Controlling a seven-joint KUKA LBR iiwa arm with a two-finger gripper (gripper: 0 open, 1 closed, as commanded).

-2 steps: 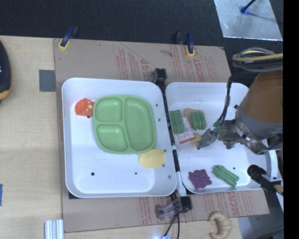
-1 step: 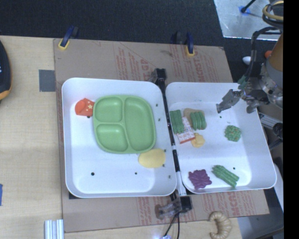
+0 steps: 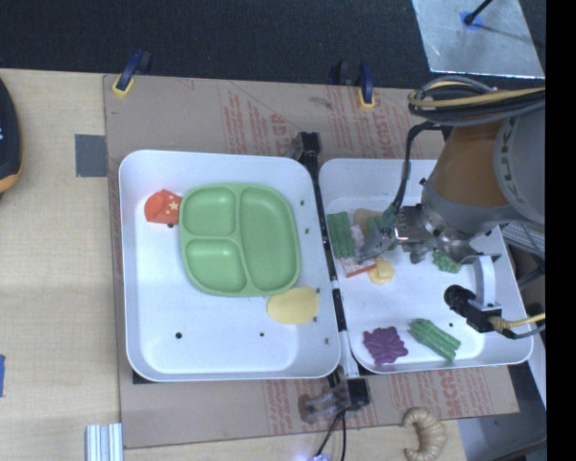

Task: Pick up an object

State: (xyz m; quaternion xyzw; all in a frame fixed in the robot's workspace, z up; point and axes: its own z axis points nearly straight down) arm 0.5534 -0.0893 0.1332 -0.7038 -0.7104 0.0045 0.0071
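My gripper (image 3: 376, 245) reaches into the right bin (image 3: 413, 329) from the right, low over a cluster of small items. Right by its tip lie a green ridged piece (image 3: 340, 233), a pale beige item (image 3: 367, 219), a thin orange stick (image 3: 358, 272) and a small yellow piece (image 3: 382, 272). The grey fingers sit among these things, and I cannot tell their state or whether anything is between them. Further toward the front of this bin lie a purple grape bunch (image 3: 385, 344) and a green ridged vegetable (image 3: 434, 338).
The left bin (image 3: 144, 344) holds a green divided plate (image 3: 240, 239), a red item (image 3: 162, 206) at its left and a yellow piece (image 3: 294, 305) at its front right. A black cable end (image 3: 466, 307) hangs over the right bin. A curled tan object (image 3: 426, 432) lies on the bench.
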